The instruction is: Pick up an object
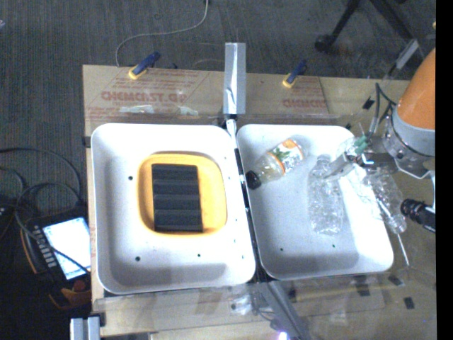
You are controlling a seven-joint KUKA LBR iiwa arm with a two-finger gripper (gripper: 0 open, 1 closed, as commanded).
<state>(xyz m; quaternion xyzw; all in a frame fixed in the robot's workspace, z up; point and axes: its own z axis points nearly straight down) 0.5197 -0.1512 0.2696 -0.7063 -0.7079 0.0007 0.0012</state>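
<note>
The tool (352, 156) is seen at the right bin's (368, 257) far right corner, its state impossible to tell, above a crumpled clear plastic bottle (325, 198), with a small labelled bottle (275, 161) nearby and a yellow-rimmed black tray (181, 194) in the left bin (113, 211)

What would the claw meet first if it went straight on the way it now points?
Probably the crumpled clear plastic bottle lying in the right bin: the claw points left and downward at it, though depth is hard to judge from this view.
</note>
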